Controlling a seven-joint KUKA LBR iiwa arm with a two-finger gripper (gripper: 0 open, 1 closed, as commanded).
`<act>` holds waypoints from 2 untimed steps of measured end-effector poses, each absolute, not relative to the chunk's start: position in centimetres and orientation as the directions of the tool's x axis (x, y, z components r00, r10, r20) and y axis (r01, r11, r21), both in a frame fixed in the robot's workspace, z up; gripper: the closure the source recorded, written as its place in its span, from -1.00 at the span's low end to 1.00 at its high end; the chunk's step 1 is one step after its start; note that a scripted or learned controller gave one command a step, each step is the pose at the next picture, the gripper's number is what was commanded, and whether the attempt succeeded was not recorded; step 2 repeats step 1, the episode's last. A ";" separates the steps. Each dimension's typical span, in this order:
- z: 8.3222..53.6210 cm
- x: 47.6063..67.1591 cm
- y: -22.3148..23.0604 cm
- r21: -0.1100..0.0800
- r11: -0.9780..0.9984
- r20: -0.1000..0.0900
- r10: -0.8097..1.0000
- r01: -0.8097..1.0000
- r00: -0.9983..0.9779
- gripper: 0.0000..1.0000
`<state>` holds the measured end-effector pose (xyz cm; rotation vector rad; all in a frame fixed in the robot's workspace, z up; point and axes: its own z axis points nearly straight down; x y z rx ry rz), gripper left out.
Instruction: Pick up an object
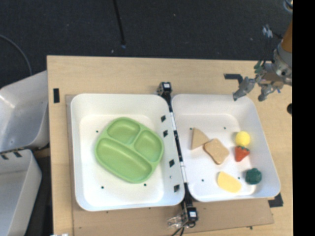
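Note:
The right bin (206, 107) holds several toy foods. A tan wedge (198, 137) lies beside a brown bread slice (217, 151) near the middle. A yellow ball (242, 138) sits just above a red piece (241, 154) at the right. A dark green piece (253, 176) and a yellow slice (229, 182) lie near the front wall. My gripper (251, 92) hangs over the bin's back right corner, above and apart from all of them. It is open, with nothing between its two grey fingers (240, 91).
A green divided plate (129, 149) lies in the left bin (83, 127). A ridge with black clips (173, 146) separates the two bins. A white box (19, 112) stands left of the bench. Bare wood surrounds the bins.

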<state>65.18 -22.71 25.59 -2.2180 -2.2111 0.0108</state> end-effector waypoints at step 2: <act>26.5 65.4 -22.6 0.002 0.001 -0.002 1.000 1.000 -0.001 -1.00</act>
